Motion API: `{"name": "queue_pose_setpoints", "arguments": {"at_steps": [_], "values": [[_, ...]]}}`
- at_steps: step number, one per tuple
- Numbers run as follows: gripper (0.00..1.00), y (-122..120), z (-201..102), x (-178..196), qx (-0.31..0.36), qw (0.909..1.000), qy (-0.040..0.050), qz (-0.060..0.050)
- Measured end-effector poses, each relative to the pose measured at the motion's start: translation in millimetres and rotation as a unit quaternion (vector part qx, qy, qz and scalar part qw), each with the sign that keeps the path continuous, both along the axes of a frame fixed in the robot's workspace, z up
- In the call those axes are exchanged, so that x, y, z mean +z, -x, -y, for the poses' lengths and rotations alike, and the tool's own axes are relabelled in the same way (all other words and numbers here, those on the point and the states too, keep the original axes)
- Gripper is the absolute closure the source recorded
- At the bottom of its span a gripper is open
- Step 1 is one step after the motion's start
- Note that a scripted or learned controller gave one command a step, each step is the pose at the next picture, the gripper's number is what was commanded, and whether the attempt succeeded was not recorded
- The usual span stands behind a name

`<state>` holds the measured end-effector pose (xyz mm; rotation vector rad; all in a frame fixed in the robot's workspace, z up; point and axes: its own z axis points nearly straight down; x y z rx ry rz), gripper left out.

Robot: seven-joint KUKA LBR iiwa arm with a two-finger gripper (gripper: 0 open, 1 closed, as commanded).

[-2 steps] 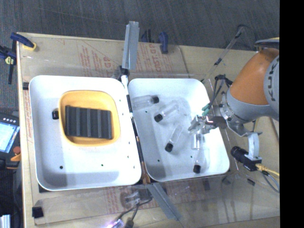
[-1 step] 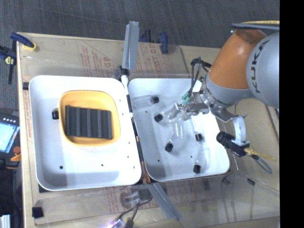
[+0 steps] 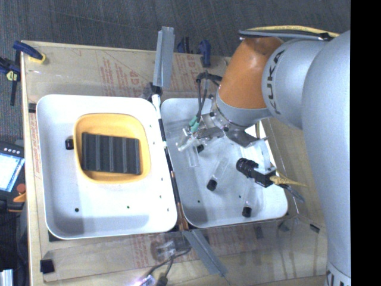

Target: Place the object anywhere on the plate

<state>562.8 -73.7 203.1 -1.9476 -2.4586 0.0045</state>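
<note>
Claw: my claw (image 3: 191, 140) hangs low over the upper left part of the right bin (image 3: 232, 221). I cannot tell how far it is open or whether it has hold of anything.
Object: my guess is one of two small black pieces on that bin's floor. The nearer piece (image 3: 211, 185) lies just below my claw, the farther piece (image 3: 246, 210) toward the bin's front corner.
Plate: the yellow plate (image 3: 111, 120) sits in the left bin (image 3: 53, 219), with a dark ridged block (image 3: 112, 154) covering most of its middle.
Risk, grasp: the pieces are tiny, so a slightly off descent would likely close on nothing or flick one away.
Risk, placing: little bare plate shows around the block, so a released piece could bounce off onto the bin floor.
Risk, crossing: a low carry could clip the walls where the bins meet.
</note>
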Motion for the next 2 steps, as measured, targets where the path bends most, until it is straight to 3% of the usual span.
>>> {"name": "queue_pose_setpoints", "arguments": {"at_steps": [1, 2], "values": [[1.00, -13.3, -70.9, 14.3, 0.055, 0.9985, 0.0005, 0.001], [0.00, -13.3, -70.8, 14.4, 0.055, 0.9985, 0.0005, 0.002]]}}
